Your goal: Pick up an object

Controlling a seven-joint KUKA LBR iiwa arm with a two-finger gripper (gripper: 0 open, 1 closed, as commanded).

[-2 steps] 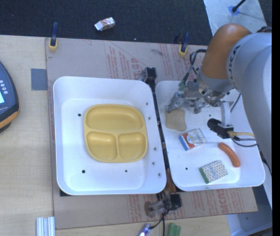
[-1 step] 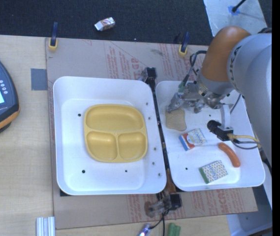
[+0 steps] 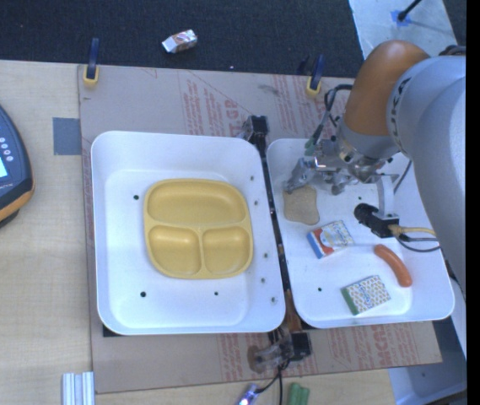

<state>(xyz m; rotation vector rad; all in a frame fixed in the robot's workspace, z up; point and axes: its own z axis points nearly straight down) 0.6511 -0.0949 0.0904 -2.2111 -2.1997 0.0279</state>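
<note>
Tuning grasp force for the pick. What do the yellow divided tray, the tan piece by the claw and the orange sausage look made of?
Yellow divided tray: looks like moulded plastic, satin; smooth rounded compartments, soft highlights.
Tan piece: probably sponge or foam, matte; dull, uneven surface, no shine. Could be a fake bread slice.
Orange sausage: likely plastic or rubber toy food, slightly glossy; uniform colour, faint sheen.

Single fixed camera above the bench, angled down, both white bins [image 3: 105, 226] in frame, arm [image 3: 425, 116] entering from right
</note>
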